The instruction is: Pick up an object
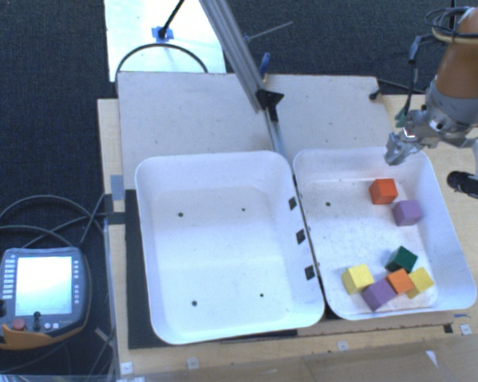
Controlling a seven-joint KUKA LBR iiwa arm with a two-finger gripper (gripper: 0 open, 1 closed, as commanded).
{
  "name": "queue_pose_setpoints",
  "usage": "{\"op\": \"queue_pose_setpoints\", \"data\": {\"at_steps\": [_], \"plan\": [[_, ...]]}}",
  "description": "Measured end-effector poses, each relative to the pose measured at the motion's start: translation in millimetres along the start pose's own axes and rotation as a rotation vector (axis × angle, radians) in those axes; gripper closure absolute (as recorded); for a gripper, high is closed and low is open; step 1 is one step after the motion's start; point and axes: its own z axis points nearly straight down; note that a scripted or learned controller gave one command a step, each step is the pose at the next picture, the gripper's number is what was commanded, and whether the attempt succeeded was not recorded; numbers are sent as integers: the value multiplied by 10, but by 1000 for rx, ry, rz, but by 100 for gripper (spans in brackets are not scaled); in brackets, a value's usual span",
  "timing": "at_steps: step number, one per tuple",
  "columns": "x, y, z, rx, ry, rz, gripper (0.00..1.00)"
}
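Camera view: the gripper (397,150) hangs over the right bin's (446,207) upper right rim; whether it grips anything I cannot tell. The orange cube (383,191) lies just below-left of it, the nearest block.

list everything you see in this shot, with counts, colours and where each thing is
orange blocks: 2, one upper right bin, one in lower cluster
purple blocks: 2, one below the upper orange, one in cluster
yellow blocks: 2, lower right bin
green block: 1, dark green, top of cluster
bins: 2, white, side by side on bench
teach pendant: 1, grey and orange, far left
arm: 1, grey with orange band, right edge
end effector: 1, over right bin's top rim
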Motion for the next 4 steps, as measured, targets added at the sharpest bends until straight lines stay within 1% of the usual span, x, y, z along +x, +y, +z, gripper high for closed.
{"op": "queue_pose_setpoints", "data": {"at_steps": [1, 2, 3, 4], "plan": [[-6, 24, -557, -1, 0, 0, 100], [440, -85, -554, 7, 4, -3, 100], [919, -259, -442, 9, 5, -4, 100], [1421, -522, -536, 8, 5, -5, 100]]}}
